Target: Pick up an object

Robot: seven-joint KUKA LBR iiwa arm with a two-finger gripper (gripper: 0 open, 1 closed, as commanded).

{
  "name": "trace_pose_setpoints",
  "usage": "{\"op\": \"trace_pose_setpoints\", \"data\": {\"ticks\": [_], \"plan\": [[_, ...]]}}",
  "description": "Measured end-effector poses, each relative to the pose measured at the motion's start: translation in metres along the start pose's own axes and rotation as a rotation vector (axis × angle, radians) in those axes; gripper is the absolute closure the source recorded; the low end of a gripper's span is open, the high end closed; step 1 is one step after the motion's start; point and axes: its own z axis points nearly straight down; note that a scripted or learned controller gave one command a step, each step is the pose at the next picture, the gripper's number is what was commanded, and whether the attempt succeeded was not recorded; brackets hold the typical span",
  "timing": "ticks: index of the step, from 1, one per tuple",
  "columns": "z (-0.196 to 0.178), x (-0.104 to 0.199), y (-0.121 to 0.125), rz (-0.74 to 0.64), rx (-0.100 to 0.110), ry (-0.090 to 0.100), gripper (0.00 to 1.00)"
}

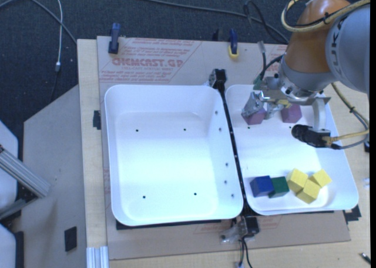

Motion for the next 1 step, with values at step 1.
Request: {"op": "trace_pose_setpoints", "data": {"ticks": [1], "plan": [[0.0052,0.1062,0.0394,0.000,0.008,-0.001,1.00]]}}
